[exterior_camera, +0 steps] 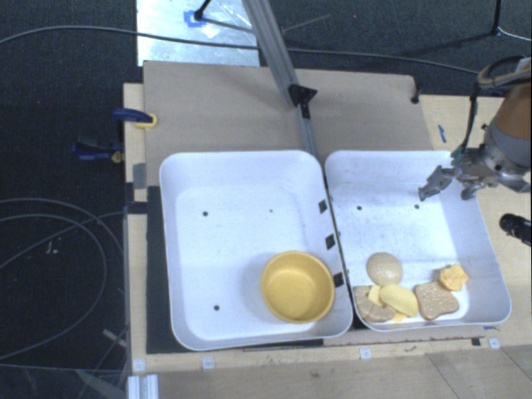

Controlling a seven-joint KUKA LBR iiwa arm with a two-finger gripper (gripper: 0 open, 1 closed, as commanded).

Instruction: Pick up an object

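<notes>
Tool (449, 184): fingers spread, nothing between them, above my right bin (399, 214); food pieces (407, 293) untouched; pick not begun.

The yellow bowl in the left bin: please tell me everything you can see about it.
The bowl is round, plain yellow, and looks like matte plastic with a thick rim. It stands upright with its opening upward, and nothing shows inside it. It sits on the floor of the left bin, in the near right corner, close to the wall shared with the right bin. Nothing else touches it. The pincer is far from it, above the right bin.
</notes>
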